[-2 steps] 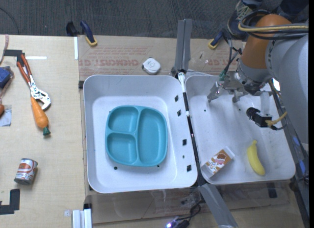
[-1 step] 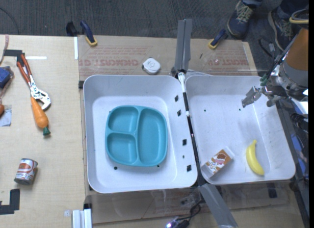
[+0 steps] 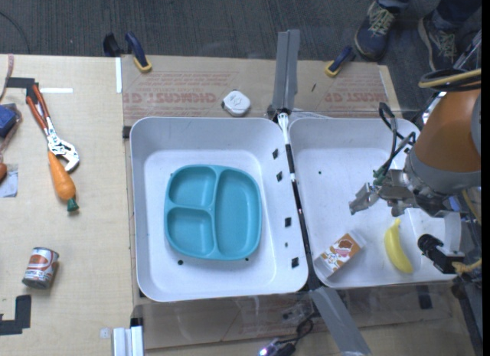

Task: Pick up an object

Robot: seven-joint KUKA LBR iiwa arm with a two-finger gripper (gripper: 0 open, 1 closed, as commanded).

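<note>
In the right bin (image 3: 329, 155) a small orange and white carton (image 3: 339, 253) lies near the front edge. A yellow banana (image 3: 396, 247) lies just to its right. My gripper (image 3: 370, 198) hangs over the middle of that bin, above and behind both objects, touching neither. The grey arm with its orange band (image 3: 452, 136) comes in from the right. Nothing is visibly held.
The left bin (image 3: 149, 194) holds a teal divided plate (image 3: 214, 212). Outside the bins, on the bench's left, lie a pair of pliers (image 3: 47, 129), a toy carrot (image 3: 63, 182) and a small can (image 3: 40, 266). A white round object (image 3: 236, 102) sits behind the bins.
</note>
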